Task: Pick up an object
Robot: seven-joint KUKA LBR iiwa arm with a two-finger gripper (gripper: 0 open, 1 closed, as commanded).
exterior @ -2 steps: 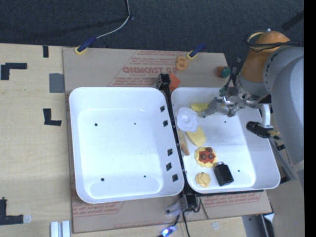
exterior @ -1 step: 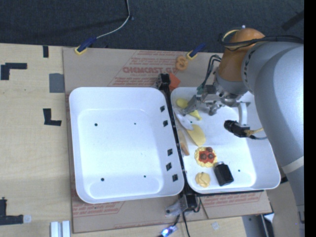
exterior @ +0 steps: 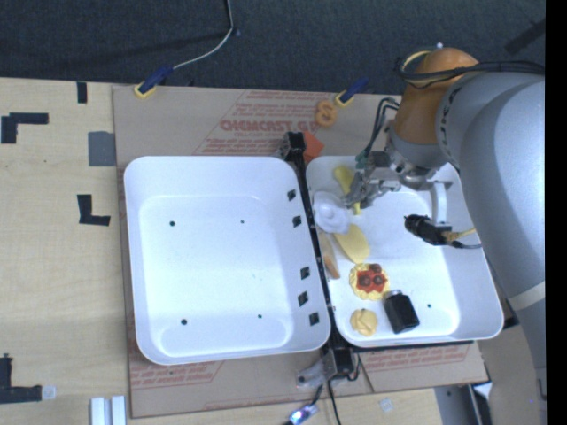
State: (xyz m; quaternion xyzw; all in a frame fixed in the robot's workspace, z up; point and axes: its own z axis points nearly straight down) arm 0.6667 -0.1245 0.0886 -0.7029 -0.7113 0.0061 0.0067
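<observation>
My gripper reaches down into the right bin near its back left part. Its tip hangs just above and to the right of a small white object and next to a yellow piece at the bin's back. A larger yellow piece lies just in front of the white one. Farther forward sit a round yellow-and-red toy, a black block and a small yellow lump. A thin tan stick lies along the bin's left wall.
The left bin stands beside the right one, with black clips along the shared wall. A small orange item lies on the cardboard behind the bins. The arm's grey body looms over the right bin's right side.
</observation>
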